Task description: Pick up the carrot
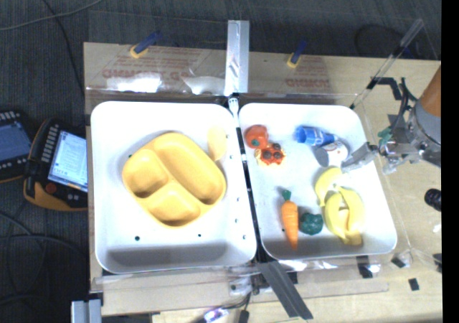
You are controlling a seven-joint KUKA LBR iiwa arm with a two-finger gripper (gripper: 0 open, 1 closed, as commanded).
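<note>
The carrot [289,220] is orange with a green top and lies lengthwise in the right bin [373,239], near its front left. Its green end points to the back. My gripper [373,151] hangs over the right bin's right rim, well to the right of and behind the carrot, with nothing visibly held. A bunch of bananas [341,207] lies between the gripper and the carrot.
A dark green vegetable [311,223] touches the carrot's right side. A red tomato [255,133], an orange toy [270,154] and a blue can [313,135] sit at the back of the right bin. The left bin [107,242] holds a yellow divided plate [174,176].
</note>
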